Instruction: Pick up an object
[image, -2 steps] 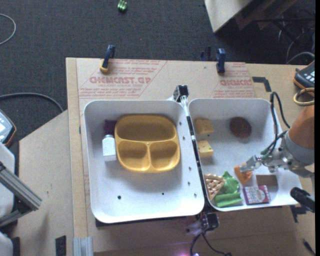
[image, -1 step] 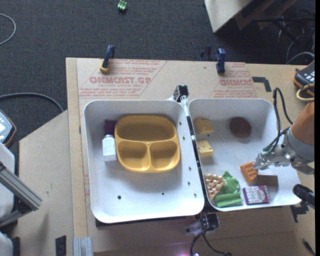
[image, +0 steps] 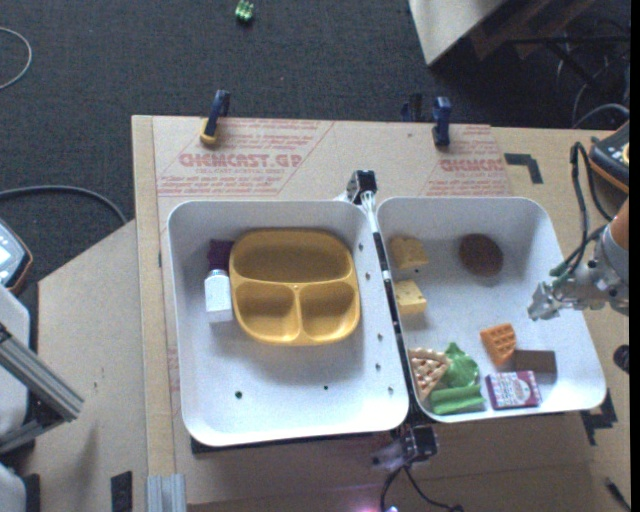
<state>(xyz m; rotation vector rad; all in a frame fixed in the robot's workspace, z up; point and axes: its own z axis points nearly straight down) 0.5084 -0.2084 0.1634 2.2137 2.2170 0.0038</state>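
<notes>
In the left bin (image: 190, 330) we are seeing a small white bottle (image: 218, 295) standing at the left of centre, with a dark purple thing (image: 220, 251) half hidden just above it, too cut off for us to name. Touching the bottle's right side, a yellow divided plate (image: 293, 284) is lying with its long axis running left to right.

Moving into the right bin (image: 560, 245), two pale yellow blocks (image: 408, 252) are sitting against the divider, one above the other. A round brown piece (image: 481, 254) is lying in the upper middle. Lower down, a waffle-patterned piece (image: 428, 368) is touching a green vegetable (image: 458, 380) that is stretching down toward the bin's bottom rim. Further right, an orange wedge (image: 499, 343) is sitting beside a dark brown bar (image: 536, 362), and a pink packet (image: 513, 389) is lying flat beneath them, long side left to right.

At the right edge of the frame the gripper (image: 548, 301) is hanging over the bin's right rim, pointing left; we cannot tell how it is set, since it is blurred.
</notes>
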